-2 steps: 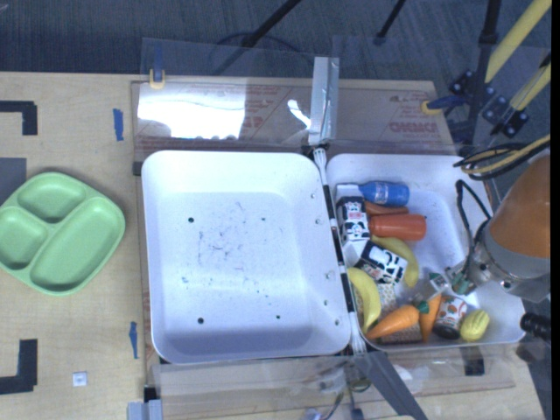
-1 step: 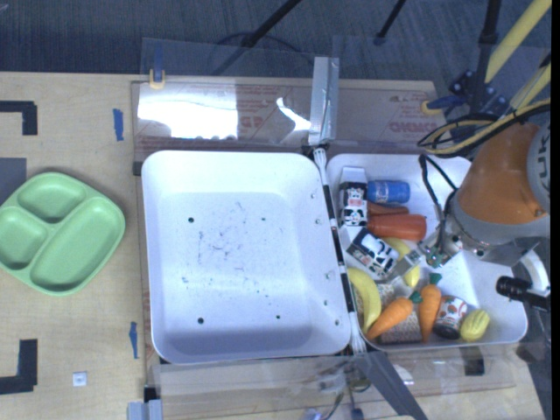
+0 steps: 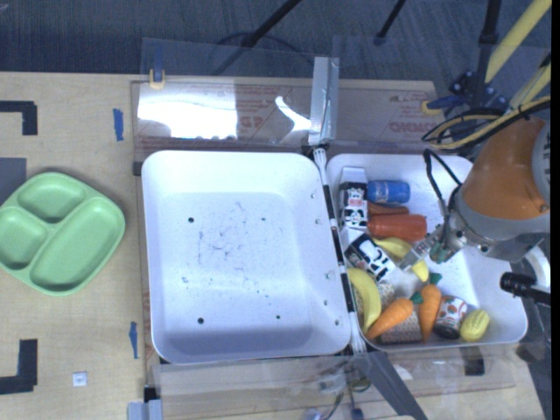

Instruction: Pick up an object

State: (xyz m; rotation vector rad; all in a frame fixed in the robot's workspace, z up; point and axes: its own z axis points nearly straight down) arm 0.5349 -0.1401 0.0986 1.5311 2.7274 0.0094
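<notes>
Arm over the right bin, gripper low among the clutter, nothing visibly pinched.
No label readable: blue can and small red-labelled can too blurred, black-and-white carton print illegible. Cannot tell the gripper's state; it is small and partly hidden by the orange-banded wrist. Around it: red-orange bottle, banana, 2 carrots, lemon. Left bin beside it; green divided plate far left on bench.

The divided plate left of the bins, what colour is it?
Light green plate, clearest in the camera view.
</notes>
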